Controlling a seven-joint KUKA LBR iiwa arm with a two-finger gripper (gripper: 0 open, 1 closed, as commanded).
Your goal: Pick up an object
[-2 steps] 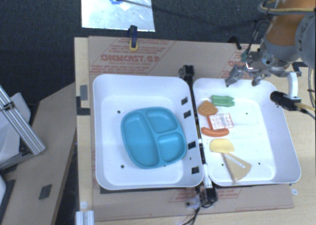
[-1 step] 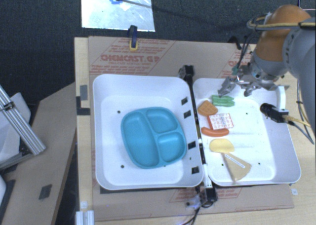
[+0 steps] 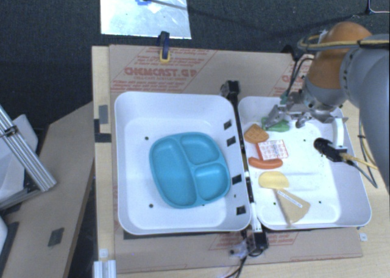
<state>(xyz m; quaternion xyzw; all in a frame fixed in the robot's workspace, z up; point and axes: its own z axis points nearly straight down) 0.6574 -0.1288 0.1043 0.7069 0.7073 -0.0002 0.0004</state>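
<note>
Blue divided plate [image 3: 187, 168], white bins [image 3: 131, 149], green piece [image 3: 279, 126], orange sausage [image 3: 265, 163].

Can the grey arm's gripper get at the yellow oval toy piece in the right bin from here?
Probably yes. The yellow oval piece lies uncovered, apart from the orange sausage above it and the tan wedge below. The gripper is in the same bin.
</note>
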